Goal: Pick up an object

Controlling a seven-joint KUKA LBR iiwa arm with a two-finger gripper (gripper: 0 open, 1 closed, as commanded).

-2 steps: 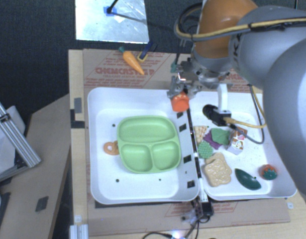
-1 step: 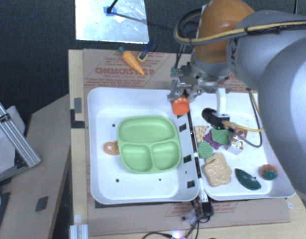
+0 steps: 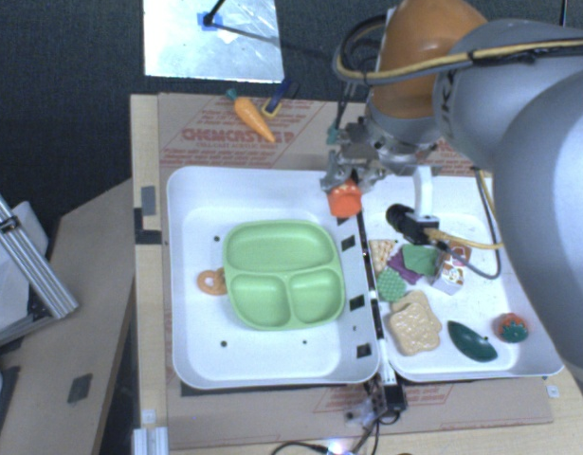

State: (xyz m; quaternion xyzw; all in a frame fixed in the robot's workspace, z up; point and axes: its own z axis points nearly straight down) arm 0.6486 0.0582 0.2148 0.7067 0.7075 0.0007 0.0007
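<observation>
Arm (image 3: 519,93): grey, with orange band above the wrist, entering from the right and reaching over the upper edge of the bins.

Worktop (image 3: 101,245): tan surface carrying two shallow white bins side by side on a printed cardboard sheet.

Left bin (image 3: 191,216): holding a green divided plate (image 3: 282,273) (three compartments) near its middle, with a small tan pretzel-shaped piece (image 3: 211,282) touching the plate's left edge.

Right bin (image 3: 466,202): holding a cluster of small toy food items near the divider, among them a tan cookie-shaped piece (image 3: 412,323), a dark green leaf-shaped piece (image 3: 473,340), a green piece (image 3: 421,259), a purple piece (image 3: 401,268), and a small red-and-green round piece (image 3: 511,327) toward the right wall.

Jaws (image 3: 346,186): positioned over the top of the divider between the two bins, closed around a small orange object (image 3: 345,201) (seen between the fingers, lower part protruding below them).

Toy carrot (image 3: 253,118): lying outside the bins on the cardboard, beyond the left bin's far wall.
</observation>
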